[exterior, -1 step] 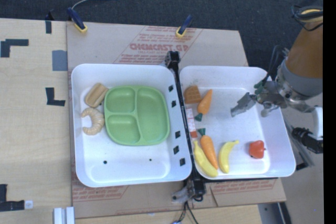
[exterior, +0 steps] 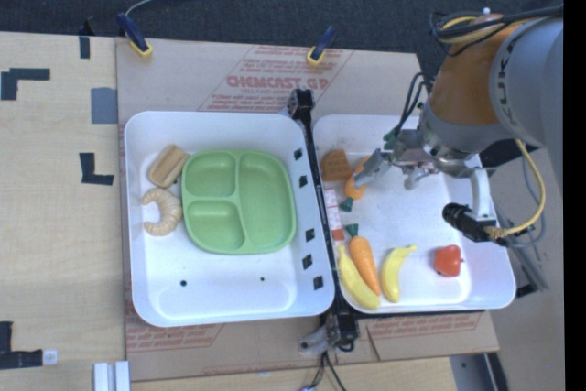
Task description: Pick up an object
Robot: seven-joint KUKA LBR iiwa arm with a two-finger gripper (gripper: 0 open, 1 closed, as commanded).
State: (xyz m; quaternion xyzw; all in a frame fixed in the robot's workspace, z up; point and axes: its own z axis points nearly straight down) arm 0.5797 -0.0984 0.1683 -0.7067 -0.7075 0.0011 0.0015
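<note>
The pincer (exterior: 368,171) hangs low over the right bin (exterior: 485,288), fingers seemingly pinching a small orange piece (exterior: 353,188) near the bin's left wall (contact is hard to confirm). Judged best: lift straight, slowly, clear of the brown block (exterior: 335,165) just beside it.

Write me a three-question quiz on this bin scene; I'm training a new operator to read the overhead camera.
1. True or false: the green tray lies in the left bin.
2. How many bananas are in the right bin?
A. one
B. two
C. four
3. Fill in: the carrot lies between two ____.

Key:
1. True; the croissant lies beside the tray.
2. B; one banana left of the carrot, the other banana right of it.
3. Bananas; the tomato sits farther right.
</note>
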